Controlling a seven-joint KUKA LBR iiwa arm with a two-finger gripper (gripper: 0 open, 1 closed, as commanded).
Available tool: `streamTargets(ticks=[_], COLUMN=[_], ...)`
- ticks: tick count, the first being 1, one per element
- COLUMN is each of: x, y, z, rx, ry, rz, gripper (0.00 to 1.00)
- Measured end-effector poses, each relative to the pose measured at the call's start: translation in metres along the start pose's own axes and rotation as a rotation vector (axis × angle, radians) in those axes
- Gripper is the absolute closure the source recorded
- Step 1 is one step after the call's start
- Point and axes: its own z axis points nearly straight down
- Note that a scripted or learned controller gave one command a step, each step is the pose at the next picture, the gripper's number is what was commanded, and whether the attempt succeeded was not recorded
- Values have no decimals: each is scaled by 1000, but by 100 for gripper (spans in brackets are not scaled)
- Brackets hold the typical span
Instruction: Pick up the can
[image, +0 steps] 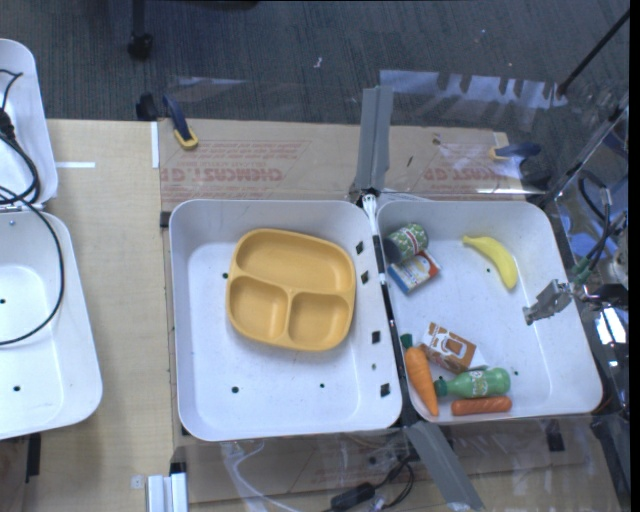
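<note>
**Can not yet picked up**

The gripper (549, 299) is hanging at the right bin's (560, 400) right wall, gripping nothing; whether it's parted or closed I cannot tell. The can (408, 240) is lying well to the jaws' left, up by the divider, just above a small carton (414, 271). The whole reach and grasp is waiting.

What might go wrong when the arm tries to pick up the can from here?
1. The can lies on its side in the right bin's far left corner, against the divider, so the pincer may hit the wall.
2. A small box touches the can and could be grabbed or pushed instead.
3. On its side, the can might roll away when touched.
</note>
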Motion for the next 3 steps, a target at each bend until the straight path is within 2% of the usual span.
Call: streamTargets(ticks=[1, 2, 3], x=[73, 92, 62], y=[7, 72, 77], z=[114, 145, 84], rx=[-6, 1, -1], ry=[0, -1, -2], rz=[63, 325, 387], gripper=[0, 0, 0])
